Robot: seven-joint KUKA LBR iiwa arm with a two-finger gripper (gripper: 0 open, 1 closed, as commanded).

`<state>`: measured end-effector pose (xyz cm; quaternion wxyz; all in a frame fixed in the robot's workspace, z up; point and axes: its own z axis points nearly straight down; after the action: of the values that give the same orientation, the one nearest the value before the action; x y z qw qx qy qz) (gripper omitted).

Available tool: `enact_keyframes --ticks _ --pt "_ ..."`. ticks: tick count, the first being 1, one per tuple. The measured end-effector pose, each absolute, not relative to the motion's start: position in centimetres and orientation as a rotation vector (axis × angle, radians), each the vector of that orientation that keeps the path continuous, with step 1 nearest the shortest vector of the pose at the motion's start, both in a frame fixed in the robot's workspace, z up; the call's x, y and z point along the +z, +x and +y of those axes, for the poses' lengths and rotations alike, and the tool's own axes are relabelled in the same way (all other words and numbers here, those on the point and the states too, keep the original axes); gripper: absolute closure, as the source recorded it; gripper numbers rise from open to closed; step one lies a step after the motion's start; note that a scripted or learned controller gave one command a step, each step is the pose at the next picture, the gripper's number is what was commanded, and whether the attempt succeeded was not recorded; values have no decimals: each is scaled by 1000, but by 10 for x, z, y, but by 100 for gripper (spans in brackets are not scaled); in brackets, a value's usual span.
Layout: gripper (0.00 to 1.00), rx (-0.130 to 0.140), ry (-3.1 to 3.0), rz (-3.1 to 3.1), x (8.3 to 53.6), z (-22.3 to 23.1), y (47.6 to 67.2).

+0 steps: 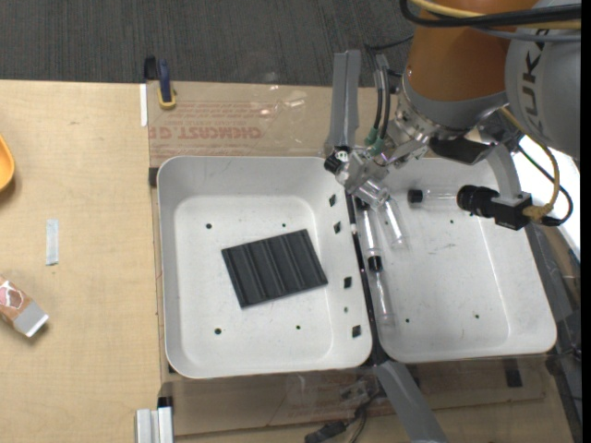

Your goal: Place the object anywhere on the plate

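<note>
Left bin [175, 275]: dark ribbed plate [274, 268] lies flat near the middle, slightly rotated

Right bin [517, 340]: small clear tube with a black end [428, 195], the likely task object, lies on the floor toward 11 o'clock, well apart from the plate

Gripper [371, 192] hangs over the seam between the bins, at 2 o'clock from the plate and just at 9 o'clock of the tube; claw wide or narrow: cannot tell, nothing seen held

Orange wrist band [462, 44] at 1 o'clock of the gripper

Bench [83, 155], 9 o'clock side: pale strip [52, 243], small packet [23, 307]
</note>
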<state>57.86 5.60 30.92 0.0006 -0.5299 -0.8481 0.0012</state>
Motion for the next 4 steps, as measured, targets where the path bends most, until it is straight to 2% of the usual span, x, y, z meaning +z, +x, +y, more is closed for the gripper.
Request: enact_keyframes --ticks 1,2,3,4 --pt "100 5 -1706 -2635 254 77 533" --pt "100 5 -1631 -2683 255 155 510" --pt "100 7 -1589 -2707 173 188 523" --pt "100 4 -1455 -2784 245 174 536"
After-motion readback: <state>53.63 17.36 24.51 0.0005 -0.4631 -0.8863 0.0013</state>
